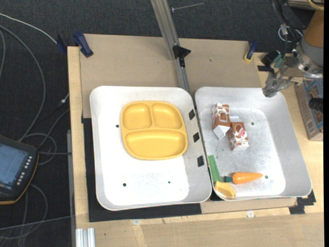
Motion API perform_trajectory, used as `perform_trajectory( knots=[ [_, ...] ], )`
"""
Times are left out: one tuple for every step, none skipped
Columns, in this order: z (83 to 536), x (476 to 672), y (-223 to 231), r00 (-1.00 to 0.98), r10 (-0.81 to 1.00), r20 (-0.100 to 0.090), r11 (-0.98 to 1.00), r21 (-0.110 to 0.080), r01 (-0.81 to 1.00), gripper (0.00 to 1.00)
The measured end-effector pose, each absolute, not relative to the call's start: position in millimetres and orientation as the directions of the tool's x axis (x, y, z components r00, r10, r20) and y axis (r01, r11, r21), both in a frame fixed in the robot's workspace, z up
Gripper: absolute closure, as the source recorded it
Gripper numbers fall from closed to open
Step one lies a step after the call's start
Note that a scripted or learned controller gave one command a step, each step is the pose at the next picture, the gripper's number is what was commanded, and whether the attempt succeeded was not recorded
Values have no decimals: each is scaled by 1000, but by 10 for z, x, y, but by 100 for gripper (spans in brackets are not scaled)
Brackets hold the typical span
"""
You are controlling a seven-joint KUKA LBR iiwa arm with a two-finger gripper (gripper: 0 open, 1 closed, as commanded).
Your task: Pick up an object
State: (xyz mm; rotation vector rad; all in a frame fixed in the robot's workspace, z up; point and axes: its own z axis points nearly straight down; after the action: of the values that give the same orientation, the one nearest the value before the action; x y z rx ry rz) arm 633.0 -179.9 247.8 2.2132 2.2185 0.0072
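Note:
In the right bin (288, 138) lie two small brown-and-white cartons: one (221, 118) near the bin's upper left and one (238, 136) just below and right of it. An orange toy carrot (245, 178) rests near the front edge, with a green stick (213, 168) and a yellow piece (225, 190) at the front left corner. The gripper (271, 89) hangs over the right bin's far right corner, well away from all the objects, with nothing seen between its fingers.
The left bin (103, 153) holds a yellow divided plate (153, 129). A slanted metal pole (167, 19) rises behind the bins. Blue clamps (82, 43) sit at the bench's back corners. A tablet (14, 166) lies off the bench at left.

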Motion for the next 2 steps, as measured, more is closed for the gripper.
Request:
perform_trajectory(
  knots=[
    [2753,6342,-1796,-2,1000,-1,2,6,1000,100],
    [2738,6207,-1202,-7,1000,3,7,-1,1000,100]
  ],
)
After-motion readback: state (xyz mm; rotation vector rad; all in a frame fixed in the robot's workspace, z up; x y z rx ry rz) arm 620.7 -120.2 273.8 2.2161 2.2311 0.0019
